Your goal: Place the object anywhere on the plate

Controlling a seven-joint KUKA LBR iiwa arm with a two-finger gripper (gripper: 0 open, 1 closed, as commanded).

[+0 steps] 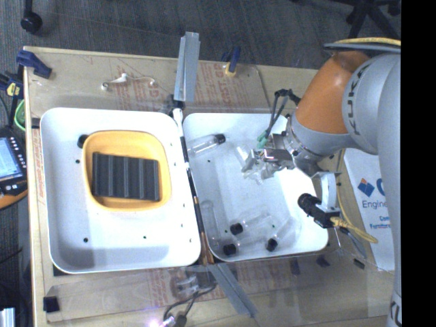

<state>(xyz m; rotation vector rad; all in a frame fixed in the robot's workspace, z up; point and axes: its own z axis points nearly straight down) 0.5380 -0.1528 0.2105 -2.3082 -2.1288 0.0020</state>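
Observation:
A yellow plate [127, 142] lies in the left bin [61, 203], with a dark grey ribbed block [127, 176] resting on its middle. My gripper [259, 163] hangs low over the upper middle of the right bin [300, 216], far to the right of the plate. Something clear and glinting [248, 162] sits right at the gripper's tip; I cannot tell whether it is held. A clear tube with a black cap [206, 142] lies just left of the gripper, near the bin's top left corner.
Several clear tubes with black caps [236, 229] lie along the right bin's near side. A metal bar [186, 67] stands behind the gap between the bins. A blue clamp [232, 58] sits on the bench at the back. Papers [368, 189] lie at the right.

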